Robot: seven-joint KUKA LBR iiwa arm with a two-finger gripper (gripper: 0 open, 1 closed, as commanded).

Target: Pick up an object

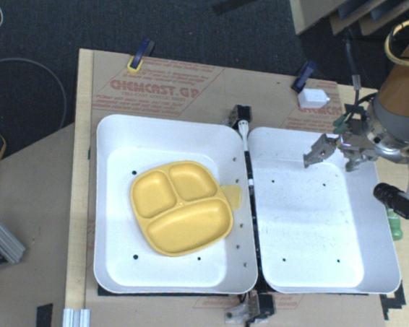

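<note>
While my claw [334, 152] hangs spread and empty over the right bin's [314, 229] far edge, the yellow plate [180, 207] lies flat in the left bin [119, 150], so I judge a leftward reach comes first

A yellow three-compartment plate [180, 207] lies flat, open side up and turned askew, in the left white bin [108, 185].

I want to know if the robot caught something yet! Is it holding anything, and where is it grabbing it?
Nothing is held. The tool is open above the right bin, with nothing between its fingers. The yellow plate lies untouched in the left bin.
</note>
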